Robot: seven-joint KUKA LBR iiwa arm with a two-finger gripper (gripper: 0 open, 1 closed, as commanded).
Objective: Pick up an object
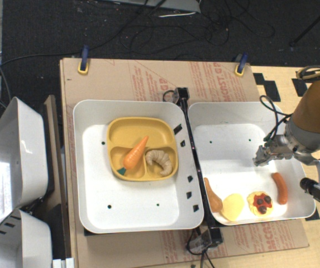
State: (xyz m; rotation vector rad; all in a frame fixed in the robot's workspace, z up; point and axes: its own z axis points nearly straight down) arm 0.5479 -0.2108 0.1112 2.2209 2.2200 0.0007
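Camera view, looking down at a slant on two white bins side by side. The left bin (92, 200) carries a yellow divided plate (143, 148) with a toy carrot (135, 153) and a pale shrimp (160, 161) in its compartments. The right bin (227, 144) holds four small items along its near edge: a brown drumstick-like piece (213, 195), a yellow lemon-like piece (232, 205), a small pizza-like disc (260, 202) and an orange-red sausage (281, 187). The arm (313, 119) reaches in from the right, its gripper (267, 155) low over the bin's right half, apart from every item. The step appears to be the approach; nothing is held. The next move calls for settling on one item, likely the nearby sausage. How far the hand is open cannot be told, its tip being dark and small.
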